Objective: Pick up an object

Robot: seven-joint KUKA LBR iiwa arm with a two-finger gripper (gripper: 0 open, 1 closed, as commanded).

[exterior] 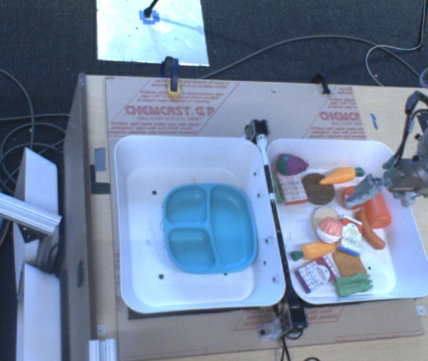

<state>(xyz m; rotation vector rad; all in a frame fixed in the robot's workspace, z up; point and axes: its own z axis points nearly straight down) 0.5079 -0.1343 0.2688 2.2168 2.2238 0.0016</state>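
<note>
Gripper [364,192] over right bin [417,277]
Grip state unclear; it hangs beside orange cup [377,210], near carrot [339,176]

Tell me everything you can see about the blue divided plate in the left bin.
The blue divided plate is light blue and looks like smooth plastic, a rounded rectangle with three compartments: one tall on the right, two smaller ones stacked on the left. It lies flat, right side up and slightly rotated, near the middle of the left bin, resting on the bin's floor. Its compartments hold nothing, and no toy touches it.
</note>
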